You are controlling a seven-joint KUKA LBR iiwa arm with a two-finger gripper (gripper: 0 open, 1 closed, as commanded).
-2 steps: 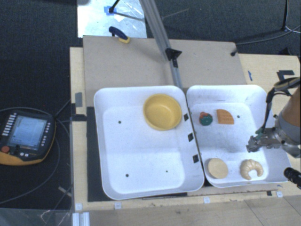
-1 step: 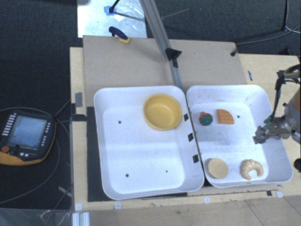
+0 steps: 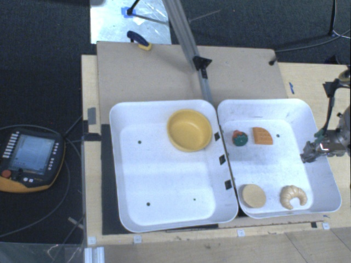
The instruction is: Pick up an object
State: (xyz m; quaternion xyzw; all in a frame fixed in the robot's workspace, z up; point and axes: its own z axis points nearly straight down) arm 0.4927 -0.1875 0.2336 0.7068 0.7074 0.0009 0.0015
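The right bin [image 3: 285,111] holds a small green and red toy [image 3: 239,138], an orange waffle-like piece [image 3: 262,136], a round tan cookie [image 3: 253,195] and a croissant [image 3: 293,196]. A yellow bowl [image 3: 189,130] sits at the back of the left bin [image 3: 137,163]. My gripper [image 3: 311,153] hangs at the right bin's right rim, well right of the orange piece and above the croissant. Nothing shows between its fingers.
A grey pole [image 3: 184,29] slants down from the top to a clamp behind the bins. A teach pendant [image 3: 30,158] lies on the floor at the left. Black clips [image 3: 222,159] sit on the wall between the two bins.
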